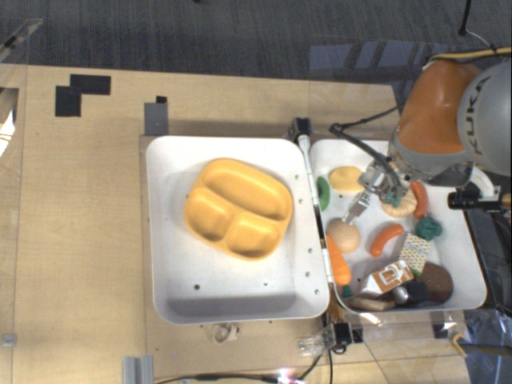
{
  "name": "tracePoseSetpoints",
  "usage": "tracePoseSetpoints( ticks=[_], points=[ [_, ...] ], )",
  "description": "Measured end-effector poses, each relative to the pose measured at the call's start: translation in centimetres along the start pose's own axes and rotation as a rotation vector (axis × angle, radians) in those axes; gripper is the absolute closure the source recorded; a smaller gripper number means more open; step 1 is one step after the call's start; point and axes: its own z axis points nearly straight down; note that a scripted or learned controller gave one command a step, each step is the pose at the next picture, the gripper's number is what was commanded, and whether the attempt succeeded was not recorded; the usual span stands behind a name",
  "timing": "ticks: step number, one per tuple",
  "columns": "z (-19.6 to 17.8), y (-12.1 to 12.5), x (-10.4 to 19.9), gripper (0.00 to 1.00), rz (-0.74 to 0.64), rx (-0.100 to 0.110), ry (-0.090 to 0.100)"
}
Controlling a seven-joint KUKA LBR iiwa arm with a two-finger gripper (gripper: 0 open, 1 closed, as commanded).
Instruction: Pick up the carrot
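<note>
Two shallow white bins are shown side by side on the wooden bench (80, 238). The left bin (172, 294) is occupied by a single yellow plate (238, 206) divided into three compartments.

The right bin (472, 282) is crowded with small items. One carrot (339, 264) is seen against the bin's left wall, near the front; its long axis is set roughly along that wall, running front to back with a slight tilt. Just behind it, one beige ball-like item (343, 234) is placed. One green piece (323, 189) and one pale yellow lemon-like piece (346, 178) are found toward the back. Two orange-red sausage-shaped pieces are counted: one at mid-bin (386, 238), one further right (419, 198). One teal item (429, 228), one patterned packet (414, 253), one small carton (391, 278) and one brown rounded item (436, 278) are gathered at the front right.

The gripper (370, 190) is poised over the rear of the right bin, well apart from the carrot; the state of the claw cannot be told.
</note>
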Motion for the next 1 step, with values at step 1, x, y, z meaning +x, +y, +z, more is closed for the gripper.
tracePoseSetpoints(
  ticks=[1],
  points=[
    [4.75, 1.57, -2.88, 0.0, 0.108, -0.006, -0.011]
  ],
)
